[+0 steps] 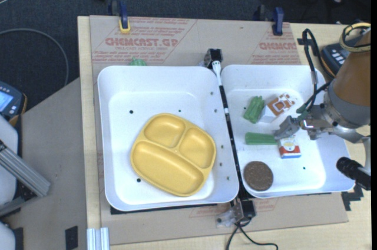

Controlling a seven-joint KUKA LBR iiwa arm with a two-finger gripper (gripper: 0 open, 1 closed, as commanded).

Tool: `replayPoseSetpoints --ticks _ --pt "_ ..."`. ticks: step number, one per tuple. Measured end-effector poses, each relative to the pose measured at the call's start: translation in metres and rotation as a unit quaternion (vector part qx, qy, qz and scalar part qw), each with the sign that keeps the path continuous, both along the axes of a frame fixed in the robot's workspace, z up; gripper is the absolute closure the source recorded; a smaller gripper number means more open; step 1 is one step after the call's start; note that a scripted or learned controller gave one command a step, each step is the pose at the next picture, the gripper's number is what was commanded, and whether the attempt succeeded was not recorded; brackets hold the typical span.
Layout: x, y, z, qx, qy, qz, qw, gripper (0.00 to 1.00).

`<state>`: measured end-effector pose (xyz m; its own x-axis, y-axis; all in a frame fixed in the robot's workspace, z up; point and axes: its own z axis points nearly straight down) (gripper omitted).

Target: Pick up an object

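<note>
Hovering my gripper at centre-right of the frame, fingers spread and holding nothing, just above the small red-and-white block in the right bin; I judge it light, rigid, best pinched across its short sides.

On the tabletop, the left bin holds a yellow divided plate. The right bin holds two green pieces, a brown disc, an orange-and-white packet and a small red-and-white item. The tool hangs just above that small item, beside the lower green piece.
</note>
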<state>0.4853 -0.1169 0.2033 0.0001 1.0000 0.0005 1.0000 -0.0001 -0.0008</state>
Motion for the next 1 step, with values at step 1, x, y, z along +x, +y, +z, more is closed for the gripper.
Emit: replayPoseSetpoints --ticks 1 --pt "-0.0081 -0.0415 -0.1242 0.0002 0.002 -0.003 1.0000 0.00"
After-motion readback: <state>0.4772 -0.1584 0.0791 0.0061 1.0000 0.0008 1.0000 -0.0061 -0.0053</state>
